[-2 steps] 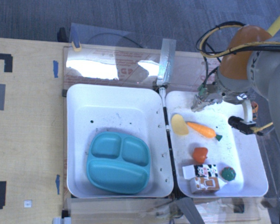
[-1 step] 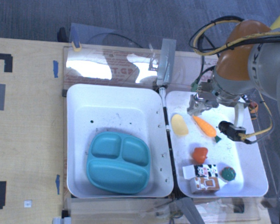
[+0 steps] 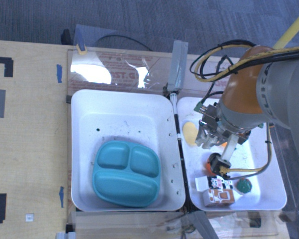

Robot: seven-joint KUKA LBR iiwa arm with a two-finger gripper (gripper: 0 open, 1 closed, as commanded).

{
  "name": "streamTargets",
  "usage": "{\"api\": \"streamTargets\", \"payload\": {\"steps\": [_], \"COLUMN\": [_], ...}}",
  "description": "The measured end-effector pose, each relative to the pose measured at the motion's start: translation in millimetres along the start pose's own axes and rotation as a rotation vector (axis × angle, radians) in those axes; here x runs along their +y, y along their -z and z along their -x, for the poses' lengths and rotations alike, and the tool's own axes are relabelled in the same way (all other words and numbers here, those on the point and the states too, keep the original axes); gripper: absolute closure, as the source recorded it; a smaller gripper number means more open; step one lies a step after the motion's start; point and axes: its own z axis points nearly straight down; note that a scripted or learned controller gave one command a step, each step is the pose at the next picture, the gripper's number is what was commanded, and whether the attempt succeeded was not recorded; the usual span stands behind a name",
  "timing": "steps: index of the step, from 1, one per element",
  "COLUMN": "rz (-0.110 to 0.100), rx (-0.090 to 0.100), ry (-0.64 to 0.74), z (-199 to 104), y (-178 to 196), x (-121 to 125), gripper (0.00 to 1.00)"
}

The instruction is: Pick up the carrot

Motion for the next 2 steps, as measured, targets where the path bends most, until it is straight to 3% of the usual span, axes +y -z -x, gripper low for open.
{"api": "streamTargets", "payload": {"steps": [1,2], "rz": [-0.001,0.005], "rx": [0.000,-0.001], "ry": [-0.049,-0.220], "z": [-61,-58], "y": [-11,-10], "x": [-88,2], "gripper": [1.00,1.00]}}
